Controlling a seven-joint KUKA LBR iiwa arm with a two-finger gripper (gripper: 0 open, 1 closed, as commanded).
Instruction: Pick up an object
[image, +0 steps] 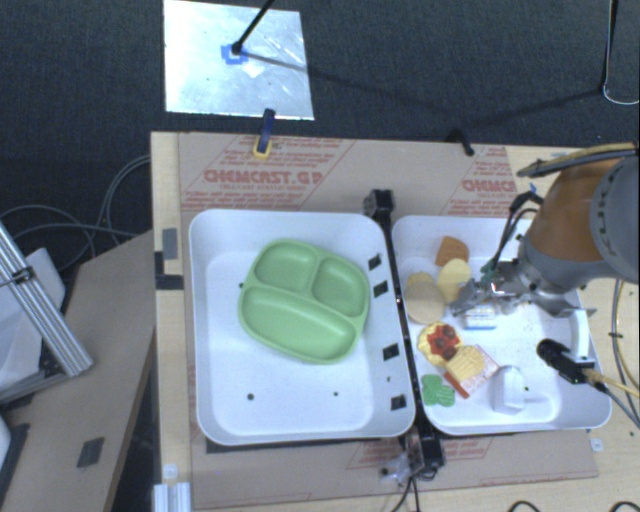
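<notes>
On the bench: two white bins side by side on brown printed board (300, 165)
Left bin (215, 330): green divided tray (303, 298) lying inside
Right bin (575, 405): toy food cluster, with yellow piece (453, 273), orange piece (452, 248), red-yellow item (443, 343), green bit (436, 390), white object (508, 388)
Gripper (478, 300): low over right bin, just right of yellow piece; finger state cannot tell
Floor: dark carpet, metal sheet (238, 58) beyond the board, cables left of it
</notes>
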